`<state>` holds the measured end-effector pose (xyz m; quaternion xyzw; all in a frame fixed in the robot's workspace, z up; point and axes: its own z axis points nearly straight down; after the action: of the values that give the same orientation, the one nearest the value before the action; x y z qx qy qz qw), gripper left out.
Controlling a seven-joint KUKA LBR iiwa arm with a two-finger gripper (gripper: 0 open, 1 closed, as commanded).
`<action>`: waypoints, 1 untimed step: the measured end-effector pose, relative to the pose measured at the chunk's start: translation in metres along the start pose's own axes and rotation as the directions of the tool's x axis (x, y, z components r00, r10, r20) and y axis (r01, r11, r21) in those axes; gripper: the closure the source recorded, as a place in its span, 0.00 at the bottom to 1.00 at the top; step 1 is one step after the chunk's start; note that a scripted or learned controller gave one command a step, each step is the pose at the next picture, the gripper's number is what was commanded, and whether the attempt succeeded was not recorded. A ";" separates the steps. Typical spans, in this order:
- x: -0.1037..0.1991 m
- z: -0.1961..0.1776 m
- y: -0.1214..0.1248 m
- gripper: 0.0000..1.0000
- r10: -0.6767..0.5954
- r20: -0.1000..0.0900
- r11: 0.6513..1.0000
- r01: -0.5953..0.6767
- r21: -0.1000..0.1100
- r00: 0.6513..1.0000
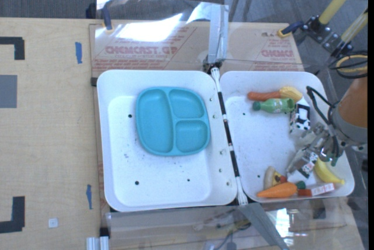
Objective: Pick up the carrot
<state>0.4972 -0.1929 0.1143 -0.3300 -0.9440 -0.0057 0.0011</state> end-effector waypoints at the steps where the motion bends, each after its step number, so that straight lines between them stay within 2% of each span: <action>1: 0.012 0.022 0.002 0.00 0.344 -0.012 0.939 -0.344 -0.014 0.939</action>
<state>0.4892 -0.1835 0.0921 -0.4896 -0.8718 -0.0143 0.0038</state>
